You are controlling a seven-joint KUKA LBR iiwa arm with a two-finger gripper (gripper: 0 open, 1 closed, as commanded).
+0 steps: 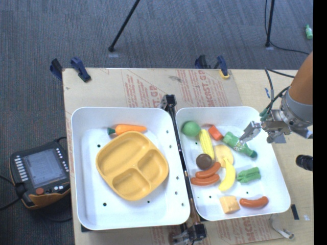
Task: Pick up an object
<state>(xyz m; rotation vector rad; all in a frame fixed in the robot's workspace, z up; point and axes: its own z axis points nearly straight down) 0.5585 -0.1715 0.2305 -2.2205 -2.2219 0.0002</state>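
Right bin (271,157): gripper (249,135) touching green bottle (239,144).

Grey carpet floor (61,24), black tripod legs (125,20), wooden bench (127,88) with blue clamps (80,68), teach pendant (40,173)

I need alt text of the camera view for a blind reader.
A grey arm's gripper hangs over a green toy in the right bin, among toy foods. The left bin holds a yellow plate and a carrot.
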